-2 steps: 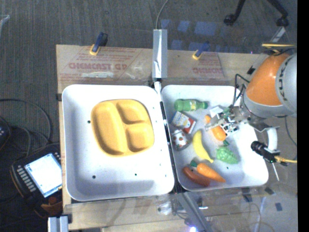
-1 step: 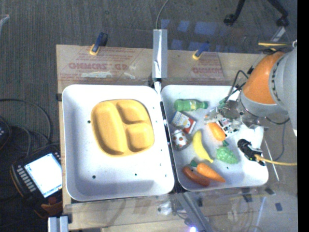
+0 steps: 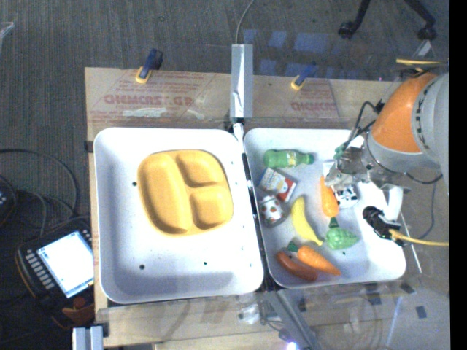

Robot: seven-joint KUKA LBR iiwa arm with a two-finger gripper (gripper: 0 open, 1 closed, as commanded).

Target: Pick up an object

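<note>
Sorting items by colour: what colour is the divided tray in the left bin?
Yellow. The divided tray shows plainly in the camera view, lying in the white left bin.

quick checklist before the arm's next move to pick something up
1. Gripper over the right bin: ok.
2. Something directly below it: ok, the upright carrot lies beside it.
3. Carrot between the fingers: cannot tell, the wrist hides them.
4. Room around the carrot: not ok, banana and green toy lie close.
5. Yellow tray in the left bin, out of the way: ok.
</note>
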